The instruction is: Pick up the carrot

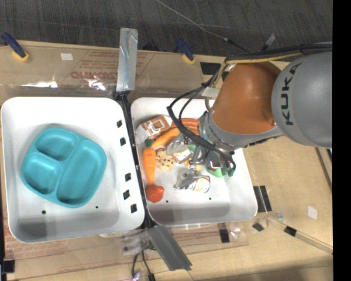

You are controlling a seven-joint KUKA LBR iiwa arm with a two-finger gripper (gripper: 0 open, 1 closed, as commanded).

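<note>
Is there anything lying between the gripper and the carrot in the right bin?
Partly. The carrot lies along the left wall of the right bin. The gripper is over the middle of the bin's clutter, and a cookie lies directly between them, beside the carrot. A tomato sits at the carrot's lower end.

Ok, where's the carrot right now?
The carrot lies in the right bin, along its left wall, just above a tomato and beside a cookie.

"KUKA" is showing in black letters on the grey arm [301, 98], upper right of the frame.
</note>
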